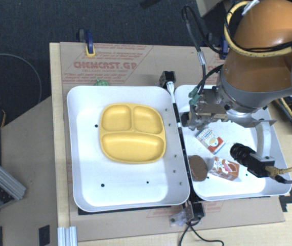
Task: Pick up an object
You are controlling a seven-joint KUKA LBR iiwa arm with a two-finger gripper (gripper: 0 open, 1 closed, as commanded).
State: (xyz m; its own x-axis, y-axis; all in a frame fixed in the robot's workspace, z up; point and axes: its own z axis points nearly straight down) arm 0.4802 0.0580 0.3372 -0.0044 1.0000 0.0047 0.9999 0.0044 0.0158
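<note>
I had the gripper [201, 118] low in the right bin [241, 187], beside the small packet [210, 140], on approach; its spread I couldn't tell. Next called for descending onto the packet.

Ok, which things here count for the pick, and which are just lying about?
In play: gripper over right bin; white packet, brown disc, red packet near it.
Lying about: yellow tray in left bin; blue clamp.
</note>
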